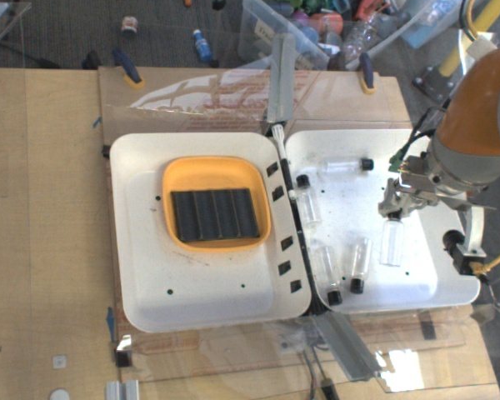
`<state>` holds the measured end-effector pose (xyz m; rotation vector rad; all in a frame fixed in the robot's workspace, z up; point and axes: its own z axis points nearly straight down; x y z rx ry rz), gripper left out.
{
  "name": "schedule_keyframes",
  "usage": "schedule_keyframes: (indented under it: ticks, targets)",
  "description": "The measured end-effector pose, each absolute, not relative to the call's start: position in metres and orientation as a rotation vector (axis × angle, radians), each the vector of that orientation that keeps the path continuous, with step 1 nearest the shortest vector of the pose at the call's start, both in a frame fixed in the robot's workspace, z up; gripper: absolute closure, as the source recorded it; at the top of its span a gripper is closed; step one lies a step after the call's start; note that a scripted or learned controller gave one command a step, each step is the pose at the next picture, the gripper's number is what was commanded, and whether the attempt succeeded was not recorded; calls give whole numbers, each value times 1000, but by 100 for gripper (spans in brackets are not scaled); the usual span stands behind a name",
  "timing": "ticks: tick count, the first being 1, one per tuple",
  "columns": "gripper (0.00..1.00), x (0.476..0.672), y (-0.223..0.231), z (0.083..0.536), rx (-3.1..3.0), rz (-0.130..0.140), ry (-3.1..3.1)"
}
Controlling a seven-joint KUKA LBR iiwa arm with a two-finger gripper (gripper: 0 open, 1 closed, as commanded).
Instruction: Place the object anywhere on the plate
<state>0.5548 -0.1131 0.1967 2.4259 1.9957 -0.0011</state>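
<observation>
An orange plate (210,167) lies in the left bin (142,265), and a dark ribbed rectangular block (214,214) rests flat on it. Several clear tubes with black caps lie scattered in the right bin (417,283): one at the back (343,166), one by the divider (306,202), two near the front (360,258). A further clear tube (390,243) lies just in front of my gripper (394,207), which hangs low over the right bin's middle right. Nothing shows between its tips from this angle.
A divider with black clips (285,215) separates the two bins. A black fitting (458,248) sits at the right bin's right edge. A tub of toys (333,7) stands behind the bench.
</observation>
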Motion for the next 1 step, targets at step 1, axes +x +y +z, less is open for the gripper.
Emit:
schedule_keyframes:
  ticks: [1]
  targets:
    - [100,603,-90,212,2297,1,2138]
